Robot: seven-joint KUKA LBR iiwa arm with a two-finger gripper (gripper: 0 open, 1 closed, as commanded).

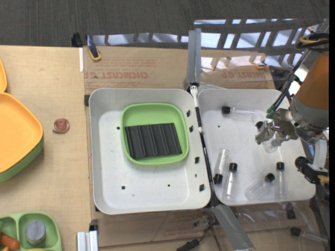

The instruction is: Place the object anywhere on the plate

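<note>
Wooden bench (42, 77) bears two white bins (104, 192), orange plates (18, 135), red knob (61, 125).

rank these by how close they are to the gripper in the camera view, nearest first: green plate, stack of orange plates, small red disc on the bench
From the gripper:
1. green plate, in the left bin, holding a dark ridged block.
2. small red disc, on the bare bench left of the bins.
3. stack of orange plates, at the far left edge.
</note>
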